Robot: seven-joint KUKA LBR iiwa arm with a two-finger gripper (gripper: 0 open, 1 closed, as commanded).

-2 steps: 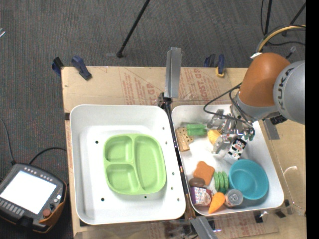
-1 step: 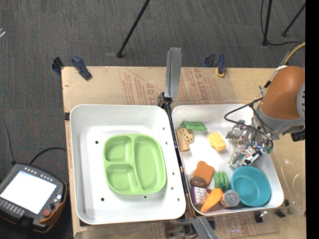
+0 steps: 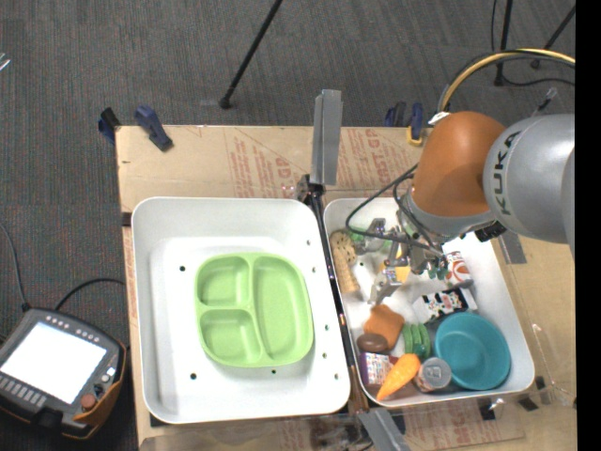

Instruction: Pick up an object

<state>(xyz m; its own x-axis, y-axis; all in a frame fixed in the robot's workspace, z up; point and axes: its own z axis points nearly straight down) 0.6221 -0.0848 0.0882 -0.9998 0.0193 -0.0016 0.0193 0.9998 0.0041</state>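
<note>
- The gripper (image 3: 392, 272) hangs low over the right bin (image 3: 512, 294), among the crowded things; I cannot tell how it is set.
- Just below it in the view, toward the bin's near wall, lies a small brown cup (image 3: 383, 324), and beside that an orange carrot (image 3: 400, 374), its long axis slanted.
- The teal bowl (image 3: 471, 349) sits further to the right.
- The green tray (image 3: 254, 310) rests in the left bin (image 3: 155, 252), well apart.

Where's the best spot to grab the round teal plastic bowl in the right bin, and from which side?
Probably the teal bowl's rim, one finger inside and one outside, coming straight down. It sits upright and open, too wide to span. The rim's upper right arc looks freest: the small round can and green item crowd its left side.
</note>
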